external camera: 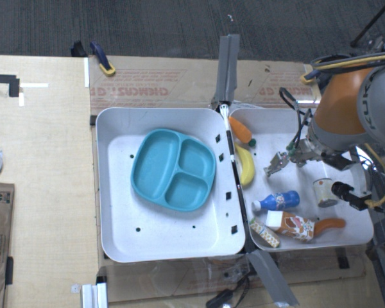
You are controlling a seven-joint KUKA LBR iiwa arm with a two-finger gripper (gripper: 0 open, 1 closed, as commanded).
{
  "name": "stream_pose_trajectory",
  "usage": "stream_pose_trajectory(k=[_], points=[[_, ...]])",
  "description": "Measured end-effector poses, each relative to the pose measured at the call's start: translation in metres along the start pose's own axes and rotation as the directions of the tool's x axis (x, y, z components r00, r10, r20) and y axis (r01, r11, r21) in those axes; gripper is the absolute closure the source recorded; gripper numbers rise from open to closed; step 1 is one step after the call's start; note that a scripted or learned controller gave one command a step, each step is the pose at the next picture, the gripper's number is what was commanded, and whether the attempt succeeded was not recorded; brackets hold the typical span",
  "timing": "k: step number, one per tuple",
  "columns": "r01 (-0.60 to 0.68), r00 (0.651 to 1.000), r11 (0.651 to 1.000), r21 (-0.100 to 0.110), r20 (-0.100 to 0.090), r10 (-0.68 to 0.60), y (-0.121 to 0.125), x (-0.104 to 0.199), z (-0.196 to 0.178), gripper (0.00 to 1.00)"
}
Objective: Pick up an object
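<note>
Over at the right of the frame, the arm [346, 104] reaches into the right bin [366, 236], its pincer [276, 163] spread open and holding nothing, hanging above bare bin floor. Just left of it lies a banana [246, 164], with a carrot [240, 130] above that. Lower down sit a blue bottle [279, 201] and a snack packet [298, 226]. The left bin [115, 236] holds a blue divided plate [173, 170].

Right bin's objects — carrot [241, 131], banana [246, 164], blue-capped bottle [278, 201], snack packets [289, 226] — lie flat.
</note>
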State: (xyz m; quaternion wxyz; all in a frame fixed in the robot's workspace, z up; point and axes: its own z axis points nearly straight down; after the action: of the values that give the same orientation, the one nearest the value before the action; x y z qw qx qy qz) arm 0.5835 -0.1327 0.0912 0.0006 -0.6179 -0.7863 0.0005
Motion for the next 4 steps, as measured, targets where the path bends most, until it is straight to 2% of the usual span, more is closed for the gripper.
stream_pose_trajectory(k=[1, 2, 3, 4], points=[[0.042, 0.999, 0.999, -0.003, 0.002, -0.042, 0.052, 0.048, -0.101, 0.00], [0.095, 0.995, 0.995, 0.001, 0.001, -0.095, 0.043, -0.008, -0.012, 0.00], [0.247, 0.969, 0.969, -0.003, 0.003, -0.247, 0.079, 0.003, -0.006, 0.00], [0.325, 0.946, 0.946, -0.003, 0.005, -0.325, 0.054, -0.053, -0.024, 0.00]])
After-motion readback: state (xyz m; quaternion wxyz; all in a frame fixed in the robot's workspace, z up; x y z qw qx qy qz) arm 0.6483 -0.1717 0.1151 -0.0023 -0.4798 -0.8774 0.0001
